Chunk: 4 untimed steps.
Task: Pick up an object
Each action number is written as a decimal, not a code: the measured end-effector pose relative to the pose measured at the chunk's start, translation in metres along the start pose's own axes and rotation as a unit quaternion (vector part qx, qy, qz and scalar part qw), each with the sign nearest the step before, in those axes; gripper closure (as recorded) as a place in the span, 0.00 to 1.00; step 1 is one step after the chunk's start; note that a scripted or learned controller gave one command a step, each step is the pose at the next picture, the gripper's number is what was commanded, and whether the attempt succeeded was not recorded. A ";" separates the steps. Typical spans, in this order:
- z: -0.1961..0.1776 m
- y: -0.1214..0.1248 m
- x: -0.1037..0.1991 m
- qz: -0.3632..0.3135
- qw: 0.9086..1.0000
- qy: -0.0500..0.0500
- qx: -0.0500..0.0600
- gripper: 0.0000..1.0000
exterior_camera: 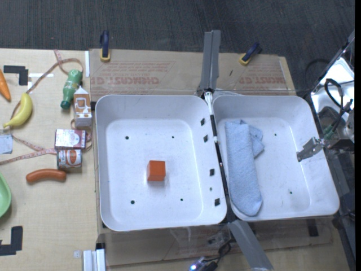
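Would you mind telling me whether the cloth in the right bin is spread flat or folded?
Folded: the grey cloth lies as a long narrow strip with layered edges showing.
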State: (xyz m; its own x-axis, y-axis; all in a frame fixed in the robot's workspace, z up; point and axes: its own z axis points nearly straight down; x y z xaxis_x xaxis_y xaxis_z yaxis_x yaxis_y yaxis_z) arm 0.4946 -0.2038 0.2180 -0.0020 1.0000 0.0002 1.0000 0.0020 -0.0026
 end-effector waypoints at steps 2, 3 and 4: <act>0.124 0.112 0.086 0.123 0.992 -0.001 -0.004 0.00; 0.124 0.148 0.098 0.024 1.000 -0.002 -0.002 0.00; 0.055 0.112 0.055 0.039 0.999 -0.001 -0.002 0.00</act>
State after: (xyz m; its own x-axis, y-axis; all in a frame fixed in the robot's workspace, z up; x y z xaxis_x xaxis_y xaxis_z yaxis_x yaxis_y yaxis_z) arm 0.6066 -0.1482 0.1633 0.0763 0.9971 -0.0019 0.9971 -0.0763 0.0005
